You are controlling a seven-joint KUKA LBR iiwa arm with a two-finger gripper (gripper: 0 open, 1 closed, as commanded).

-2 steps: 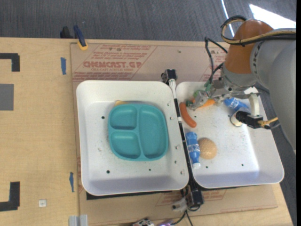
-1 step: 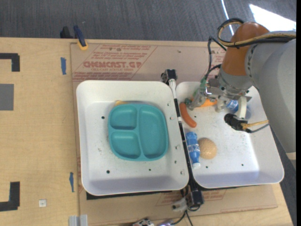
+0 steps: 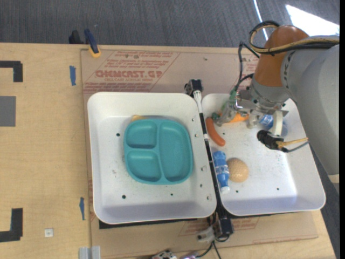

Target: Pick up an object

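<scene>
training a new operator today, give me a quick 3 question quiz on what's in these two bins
1. Short answer: over which bin is the gripper?
2. True or false: the teal divided plate lies in the right bin.
3. Which lies nearest the tan ball? A) teal divided plate B) blue bottle C) gripper

Key: 1) the right bin. 2) False, it lies in the left bin. 3) B, right beside it along the bin's left wall.
</scene>
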